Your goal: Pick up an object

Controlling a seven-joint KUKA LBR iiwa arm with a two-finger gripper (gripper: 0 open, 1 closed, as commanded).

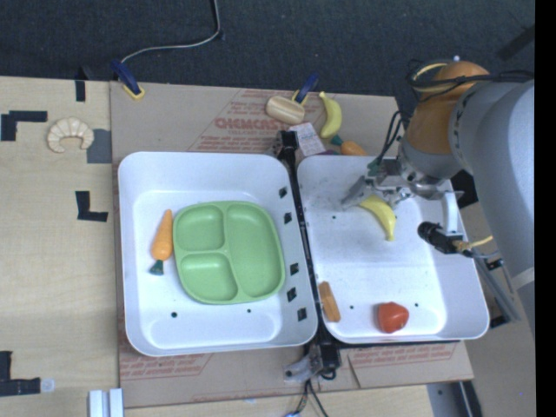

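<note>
Arm: grey arm (499, 137) with orange band enters from the right, wrist bent down over the right bin (434, 320).
Tool: tool (375, 193) sits low in the far part of the right bin; fingers look spread, one grey finger (354, 195) angled out to the left, but the slanted view is poor here, so spread is likely rather than certain.
Banana in bin: yellow banana (382, 215) lies on the bin floor just beside the tool, on its near side, top end right at the fingertips; not seen between the fingers.
Tomato: red tomato (392, 317) well nearer the camera than the tool, at the near edge of the same bin.
Small carrot: orange piece (329, 302) near-left of the tool, against the bin's left wall.
Left bin: white bin (139, 320) to the tool's left holds a green divided plate (230, 252) with a carrot (162, 235) touching its left rim.
Beyond the tool: second banana (330, 115), a bread roll (285, 108) and a small packet (306, 137) on the worktop (52, 276) behind the bins.
Far left: croissant (70, 134) on the worktop, well apart from the tool.
</note>
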